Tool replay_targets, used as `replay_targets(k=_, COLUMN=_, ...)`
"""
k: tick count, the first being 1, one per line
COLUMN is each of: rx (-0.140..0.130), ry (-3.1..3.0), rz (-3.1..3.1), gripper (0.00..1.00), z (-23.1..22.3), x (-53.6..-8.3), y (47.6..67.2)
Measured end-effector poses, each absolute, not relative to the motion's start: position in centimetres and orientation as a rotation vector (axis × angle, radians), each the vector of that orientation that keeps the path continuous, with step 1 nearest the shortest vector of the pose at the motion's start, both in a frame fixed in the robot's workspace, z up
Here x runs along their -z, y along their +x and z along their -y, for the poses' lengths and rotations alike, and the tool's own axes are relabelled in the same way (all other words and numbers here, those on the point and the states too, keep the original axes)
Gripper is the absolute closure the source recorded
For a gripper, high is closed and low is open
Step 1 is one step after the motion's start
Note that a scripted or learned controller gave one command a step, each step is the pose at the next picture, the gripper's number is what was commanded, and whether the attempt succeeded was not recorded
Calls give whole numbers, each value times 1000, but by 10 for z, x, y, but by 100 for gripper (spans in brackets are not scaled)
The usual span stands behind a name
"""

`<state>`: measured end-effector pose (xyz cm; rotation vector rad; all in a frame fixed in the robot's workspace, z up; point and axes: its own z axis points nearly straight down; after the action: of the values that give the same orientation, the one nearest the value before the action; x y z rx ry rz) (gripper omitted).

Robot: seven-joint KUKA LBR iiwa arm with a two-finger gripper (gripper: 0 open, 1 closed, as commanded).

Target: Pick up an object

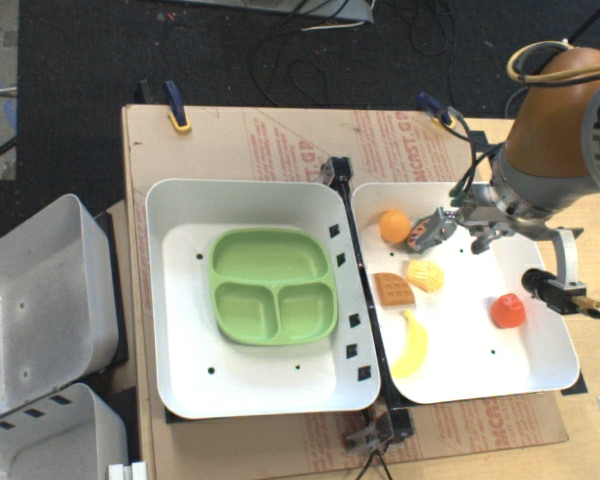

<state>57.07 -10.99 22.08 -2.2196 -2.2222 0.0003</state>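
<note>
Camera view: my hand (427,232) hovers over the right bin (540,368), beside the orange (395,226) and above the corn cob (426,274); grip state unclear, nothing lifted, pick still ahead.

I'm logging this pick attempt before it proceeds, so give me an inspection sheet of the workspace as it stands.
Surface: two white bins, left bin and right bin, on a brown board.
Job's things: in the right bin, an orange ball, a corn piece, a waffle square, a banana, a red piece.
Clutter: green divided tray in the left bin.
Grippers: claw low beside the orange ball; finger state unclear.
Cables: black leads on the dark floor beyond the board.
Surroundings: white tubs at the left edge.
</note>
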Motion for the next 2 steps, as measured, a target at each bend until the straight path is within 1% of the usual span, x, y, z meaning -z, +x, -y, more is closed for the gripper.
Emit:
replay_targets(k=1, rx=0, ry=-2220, rz=2223, gripper=0, z=110, x=-221, y=571)
replay_targets(k=2, rx=-4, ry=-2221, rz=2218, gripper=0, z=111, x=-178, y=572)
